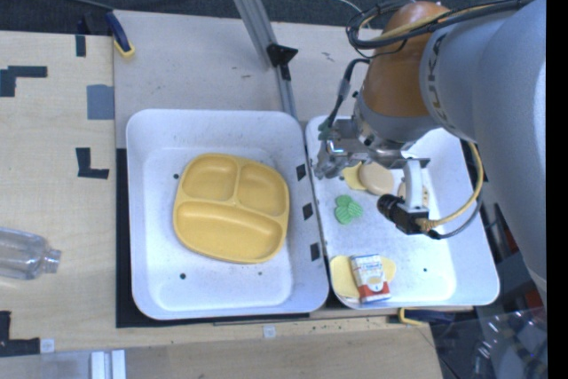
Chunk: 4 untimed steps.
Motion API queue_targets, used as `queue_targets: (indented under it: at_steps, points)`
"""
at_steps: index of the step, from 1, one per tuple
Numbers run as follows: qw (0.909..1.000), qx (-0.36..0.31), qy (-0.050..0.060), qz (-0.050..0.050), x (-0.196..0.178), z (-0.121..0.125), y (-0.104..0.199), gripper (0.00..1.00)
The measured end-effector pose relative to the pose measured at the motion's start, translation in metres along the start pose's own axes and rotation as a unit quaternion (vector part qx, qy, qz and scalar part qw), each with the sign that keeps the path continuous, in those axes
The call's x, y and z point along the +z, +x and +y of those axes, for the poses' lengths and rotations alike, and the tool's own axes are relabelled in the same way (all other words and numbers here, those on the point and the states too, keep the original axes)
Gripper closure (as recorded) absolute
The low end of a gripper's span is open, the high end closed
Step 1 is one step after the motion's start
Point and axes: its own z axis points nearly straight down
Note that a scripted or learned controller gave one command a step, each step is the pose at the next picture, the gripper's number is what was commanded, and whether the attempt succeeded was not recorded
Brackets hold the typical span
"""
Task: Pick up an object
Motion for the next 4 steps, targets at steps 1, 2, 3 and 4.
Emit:
queue_targets:
  at_steps: [1,2,3,4]
  points:
    - [1.0,0.003,0.004,-0.001,0.005,0.012,0.007,1.0]
    - [1.0,0.003,-0.001,-0.001,-0.122,-0.002,0.021,1.0]
    - [1.0,0.005,0.008,-0.003,0.008,0.02,0.008,1.0]
    - [1.0,0.006,0.004,-0.003,0.005,0.015,-0.035,1.0]
